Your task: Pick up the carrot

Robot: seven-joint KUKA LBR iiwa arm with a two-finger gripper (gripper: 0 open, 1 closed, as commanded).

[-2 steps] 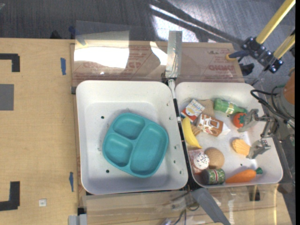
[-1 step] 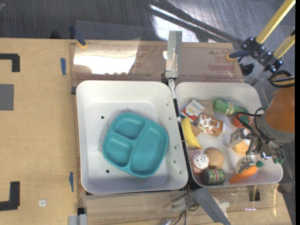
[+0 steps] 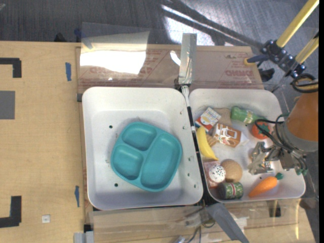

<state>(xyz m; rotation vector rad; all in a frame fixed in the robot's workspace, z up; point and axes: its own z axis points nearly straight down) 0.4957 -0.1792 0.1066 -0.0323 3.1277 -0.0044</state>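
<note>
While the gripper (image 3: 261, 158) hovered with fingers apart and empty, the carrot (image 3: 264, 186) lay just below them toward the bin's (image 3: 298, 189) near wall, long axis slanting up-right.

The orange carrot (image 3: 264, 186) lies in the near right corner of the right white bin (image 3: 273, 99). Its far side is crowded by the metal hand (image 3: 263, 161) hovering just beside it. Toward the bin's middle, a dark green can (image 3: 231, 190) and a tan round ball (image 3: 232, 169) stand near. The bin's rim hems its near side.
</note>
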